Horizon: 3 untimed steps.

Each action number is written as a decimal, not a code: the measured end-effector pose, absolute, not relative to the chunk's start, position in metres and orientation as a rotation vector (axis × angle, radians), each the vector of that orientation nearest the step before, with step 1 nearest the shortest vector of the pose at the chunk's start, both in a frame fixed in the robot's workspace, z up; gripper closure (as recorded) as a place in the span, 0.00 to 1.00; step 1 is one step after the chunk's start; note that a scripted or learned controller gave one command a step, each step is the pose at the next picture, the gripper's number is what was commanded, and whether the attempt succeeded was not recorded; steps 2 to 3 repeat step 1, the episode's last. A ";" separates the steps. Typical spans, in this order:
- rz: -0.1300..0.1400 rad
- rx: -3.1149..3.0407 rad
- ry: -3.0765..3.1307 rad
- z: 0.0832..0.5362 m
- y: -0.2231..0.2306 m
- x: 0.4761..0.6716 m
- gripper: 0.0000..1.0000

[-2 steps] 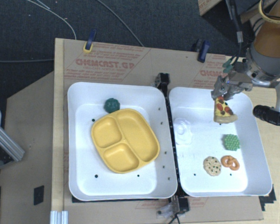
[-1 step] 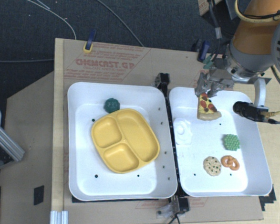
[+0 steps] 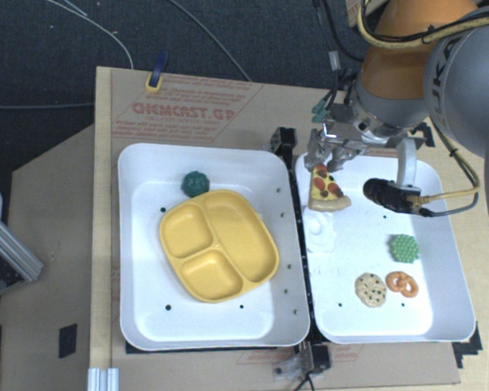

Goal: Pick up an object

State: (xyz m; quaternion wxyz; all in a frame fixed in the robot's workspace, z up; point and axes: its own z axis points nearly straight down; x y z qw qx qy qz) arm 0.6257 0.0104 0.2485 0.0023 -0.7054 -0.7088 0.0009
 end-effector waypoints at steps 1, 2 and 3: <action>-0.004 -2.216 -2.228 0.245 0.070 0.635 1.00; -0.004 -2.216 -2.228 0.245 0.070 0.635 1.00; -0.004 -2.216 -2.228 0.245 0.070 0.635 1.00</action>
